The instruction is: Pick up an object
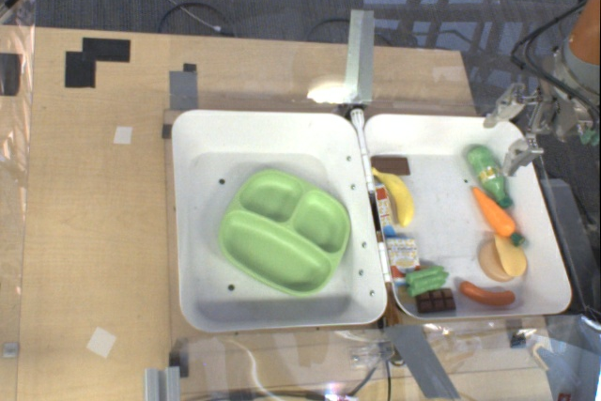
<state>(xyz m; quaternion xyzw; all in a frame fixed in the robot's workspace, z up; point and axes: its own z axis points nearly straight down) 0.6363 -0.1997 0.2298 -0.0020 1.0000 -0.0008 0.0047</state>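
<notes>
The right bin (441, 138) holds several toy foods: a green bottle (486, 171), a carrot (495, 212), a banana (399, 195), a brown chocolate piece (391, 166), a tan round slice (500, 259), a sausage (486, 295), a green bundle (425, 279) and a dark chocolate block (435, 301). My gripper (512, 131) hangs over the bin's far right corner, just above and right of the green bottle. Its two fingers stand apart, open, with nothing between them.
The left bin (202, 164) carries a green divided plate (285, 229). A small printed carton (402, 251) and a thin red-and-white packet (380, 205) lie along the divider between the bins. A metal post (360, 56) stands behind the bins.
</notes>
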